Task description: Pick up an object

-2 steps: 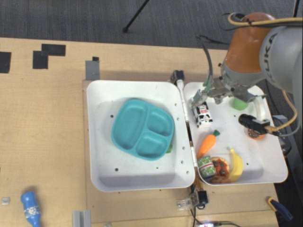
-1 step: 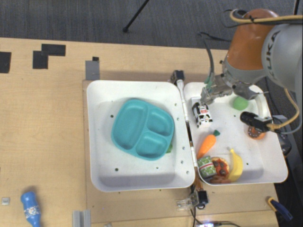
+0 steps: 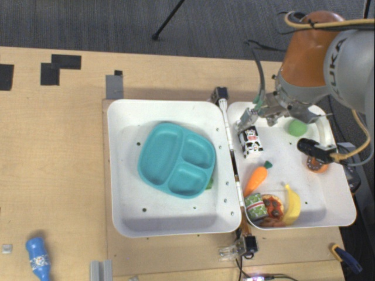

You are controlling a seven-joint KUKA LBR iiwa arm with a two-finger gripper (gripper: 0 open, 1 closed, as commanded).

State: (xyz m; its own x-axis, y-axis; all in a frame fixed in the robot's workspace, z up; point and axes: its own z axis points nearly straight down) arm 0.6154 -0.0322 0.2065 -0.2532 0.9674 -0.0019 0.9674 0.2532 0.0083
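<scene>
The gripper [image 3: 253, 117] hangs in the right bin [image 3: 337, 201], its opening impossible to tell; the cow toy [image 3: 251, 141] lies just at its 6 o'clock; the carrot [image 3: 255, 179] lies lower.

"KU" letters on grey arm [image 3: 351, 57]

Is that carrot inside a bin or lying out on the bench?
Inside: the carrot lies in the right bin, near its left wall, above the banana.
</scene>
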